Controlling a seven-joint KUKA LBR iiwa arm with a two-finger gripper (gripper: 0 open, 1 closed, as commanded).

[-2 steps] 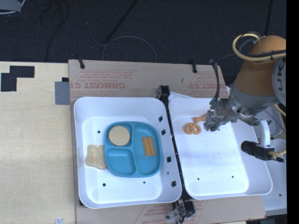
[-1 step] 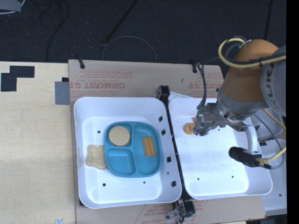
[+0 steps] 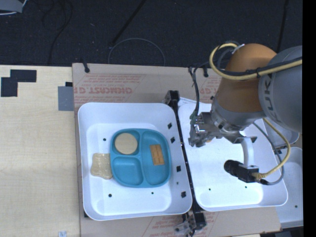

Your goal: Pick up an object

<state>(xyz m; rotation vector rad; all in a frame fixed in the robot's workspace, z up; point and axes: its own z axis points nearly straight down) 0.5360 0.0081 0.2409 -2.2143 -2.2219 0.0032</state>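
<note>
- The gripper hangs over the left part of the right bin, close to the divider between the bins. It is small and dark against the white, and I cannot tell how the jaws stand, nor can I see anything in them.
- Outward from it, the arm covers much of the right bin; what floor I can see there is bare.
- The candidates all sit in the left bin, well apart from the gripper: a blue tray with a round tan piece in one compartment and an orange-brown block in another, and a pale sponge touching the tray's left edge.
- My judgement: nothing is picked yet. Left to do: cross the divider, descend on one item, close, lift.
</note>
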